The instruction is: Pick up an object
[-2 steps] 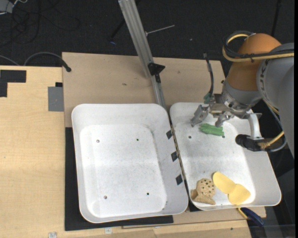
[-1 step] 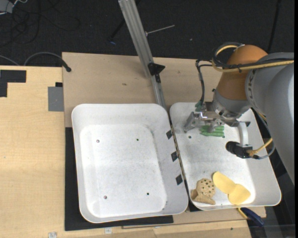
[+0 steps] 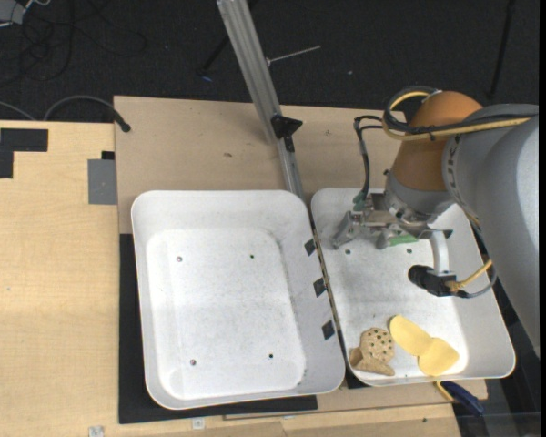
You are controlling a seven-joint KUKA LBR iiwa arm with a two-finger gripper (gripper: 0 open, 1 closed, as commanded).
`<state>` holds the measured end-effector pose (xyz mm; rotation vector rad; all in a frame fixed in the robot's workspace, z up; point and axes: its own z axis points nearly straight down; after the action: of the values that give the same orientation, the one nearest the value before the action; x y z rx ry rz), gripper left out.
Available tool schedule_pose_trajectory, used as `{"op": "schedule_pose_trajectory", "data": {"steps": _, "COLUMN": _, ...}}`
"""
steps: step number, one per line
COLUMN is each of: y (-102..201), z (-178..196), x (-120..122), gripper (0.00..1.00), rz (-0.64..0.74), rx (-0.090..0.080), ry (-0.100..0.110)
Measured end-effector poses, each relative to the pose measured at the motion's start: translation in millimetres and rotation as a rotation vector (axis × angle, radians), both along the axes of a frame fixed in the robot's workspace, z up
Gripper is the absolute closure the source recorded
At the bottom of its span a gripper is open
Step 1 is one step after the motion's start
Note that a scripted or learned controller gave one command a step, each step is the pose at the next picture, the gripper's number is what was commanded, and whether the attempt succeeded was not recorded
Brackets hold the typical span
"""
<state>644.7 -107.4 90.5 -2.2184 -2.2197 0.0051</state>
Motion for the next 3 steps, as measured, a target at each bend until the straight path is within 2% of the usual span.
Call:
{"op": "schedule_pose_trajectory", "data": {"steps": 1, "y": -1, "z": 11, "x": 0, "gripper": 1.0, "rz": -0.002, "rx": 0.0, "ry": 0.0}}
{"op": "schedule_pose_trajectory", "data": {"steps": 2, "y": -1, "z": 58, "x": 9, "gripper": 1.0, "rz": 0.0, "rx": 0.0, "ry": -0.008}}
{"op": "schedule_pose_trajectory", "data": {"steps": 3, "y": 3, "z": 104, "x": 6, "gripper": 1.0, "rz": 0.001, "rx": 0.0, "ry": -0.008}}
